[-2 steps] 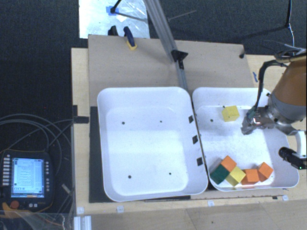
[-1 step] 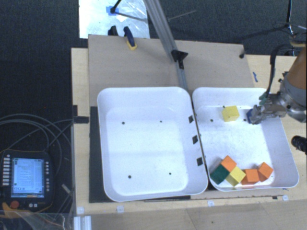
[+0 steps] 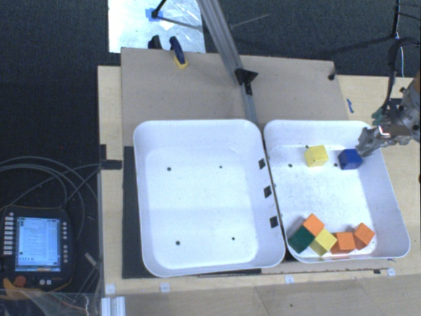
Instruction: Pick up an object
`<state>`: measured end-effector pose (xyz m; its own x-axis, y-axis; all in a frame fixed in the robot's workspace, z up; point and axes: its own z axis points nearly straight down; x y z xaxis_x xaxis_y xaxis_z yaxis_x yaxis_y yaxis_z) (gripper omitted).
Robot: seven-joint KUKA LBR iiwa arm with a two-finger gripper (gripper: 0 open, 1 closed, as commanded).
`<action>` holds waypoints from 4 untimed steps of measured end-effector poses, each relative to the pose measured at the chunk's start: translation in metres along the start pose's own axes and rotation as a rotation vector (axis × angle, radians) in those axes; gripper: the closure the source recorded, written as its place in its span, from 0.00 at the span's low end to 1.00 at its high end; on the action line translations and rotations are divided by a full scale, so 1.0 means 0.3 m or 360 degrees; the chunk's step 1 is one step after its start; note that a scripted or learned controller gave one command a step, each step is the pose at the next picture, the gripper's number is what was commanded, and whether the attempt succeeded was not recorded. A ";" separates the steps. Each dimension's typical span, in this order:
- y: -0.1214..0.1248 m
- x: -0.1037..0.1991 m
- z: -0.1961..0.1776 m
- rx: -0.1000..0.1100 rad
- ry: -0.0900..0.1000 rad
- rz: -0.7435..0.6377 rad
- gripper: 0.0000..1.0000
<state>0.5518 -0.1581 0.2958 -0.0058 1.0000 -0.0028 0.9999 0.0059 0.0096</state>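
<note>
end effector (image 3: 370, 140) at right bin (image 3: 388, 196) upper right rim, finger state: cannot tell. blue cube (image 3: 350, 158) just beside it, down-left, nearest target. yellow cube (image 3: 316, 155) further left. no long axis. other cubes clustered at near edge, well apart.

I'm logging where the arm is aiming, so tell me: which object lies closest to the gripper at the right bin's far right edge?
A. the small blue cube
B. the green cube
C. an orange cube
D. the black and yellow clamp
A: the small blue cube sits just left of the two-finger gripper near the right white bin's far right rim.
</note>
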 end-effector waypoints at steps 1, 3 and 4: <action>0.028 0.165 0.042 0.0012 0.0006 -0.0006 1.00; 0.137 0.510 0.083 0.0010 0.0007 -0.0009 1.00; 0.217 0.669 0.075 0.0008 0.0007 -0.0007 1.00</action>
<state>0.6160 0.0429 0.2734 -0.0105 0.9999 0.0016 0.9999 0.0104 0.0045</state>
